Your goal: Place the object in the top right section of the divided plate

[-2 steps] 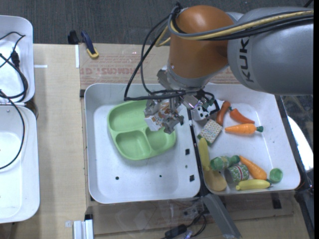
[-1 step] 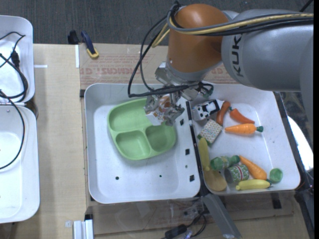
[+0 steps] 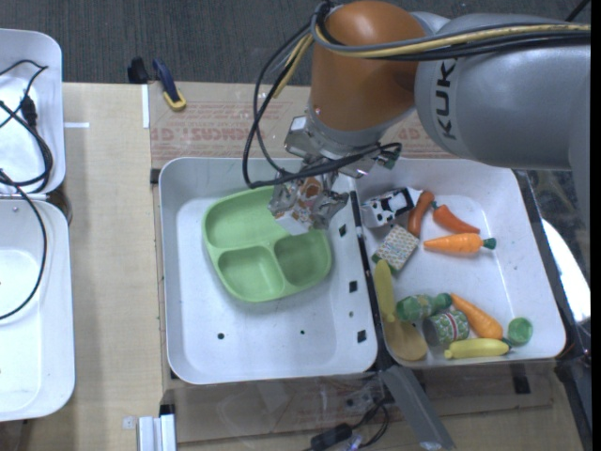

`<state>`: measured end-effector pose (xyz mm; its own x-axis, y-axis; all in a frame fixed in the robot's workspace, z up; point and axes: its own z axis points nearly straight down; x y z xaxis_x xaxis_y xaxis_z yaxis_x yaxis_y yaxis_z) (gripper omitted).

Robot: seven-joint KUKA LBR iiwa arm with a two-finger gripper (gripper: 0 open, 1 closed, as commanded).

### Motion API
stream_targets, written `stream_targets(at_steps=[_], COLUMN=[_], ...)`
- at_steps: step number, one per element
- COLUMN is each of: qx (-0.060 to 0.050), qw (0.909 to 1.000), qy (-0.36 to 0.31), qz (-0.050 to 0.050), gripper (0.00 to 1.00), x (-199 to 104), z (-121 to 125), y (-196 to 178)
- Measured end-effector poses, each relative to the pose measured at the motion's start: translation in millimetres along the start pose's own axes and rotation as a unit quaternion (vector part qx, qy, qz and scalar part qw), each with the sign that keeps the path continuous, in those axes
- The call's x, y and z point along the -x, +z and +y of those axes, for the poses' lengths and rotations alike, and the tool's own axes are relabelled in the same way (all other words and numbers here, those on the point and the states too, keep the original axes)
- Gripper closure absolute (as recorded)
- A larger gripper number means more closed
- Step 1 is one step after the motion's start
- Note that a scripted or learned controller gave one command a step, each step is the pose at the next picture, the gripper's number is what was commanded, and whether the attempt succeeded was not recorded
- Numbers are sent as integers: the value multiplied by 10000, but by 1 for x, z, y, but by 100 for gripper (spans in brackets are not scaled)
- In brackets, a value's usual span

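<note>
The gripper point(image 3: 305, 200) hangs over the far right edge of the green plate point(image 3: 263, 252) in the left bin point(image 3: 188, 346). A small crumpled packet point(image 3: 308, 195) sits at its tip, apparently between the fingers, though I cannot tell their state. Toy carrots point(image 3: 458, 243) lie in the right bin point(image 3: 535, 280).

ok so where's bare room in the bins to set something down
Free: left bin floor below the green divided plate, and the plate's lower sections. Crowded: right bin, with carrots, banana and other toys.
</note>
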<state>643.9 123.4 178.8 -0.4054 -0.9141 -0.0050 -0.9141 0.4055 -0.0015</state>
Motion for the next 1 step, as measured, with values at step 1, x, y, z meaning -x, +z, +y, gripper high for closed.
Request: stream_targets(at_steps=[1], qx=[-4], qw=[9934], qy=[-1145], qz=[-6], gripper=[100], x=[25], z=[2], y=[-32])
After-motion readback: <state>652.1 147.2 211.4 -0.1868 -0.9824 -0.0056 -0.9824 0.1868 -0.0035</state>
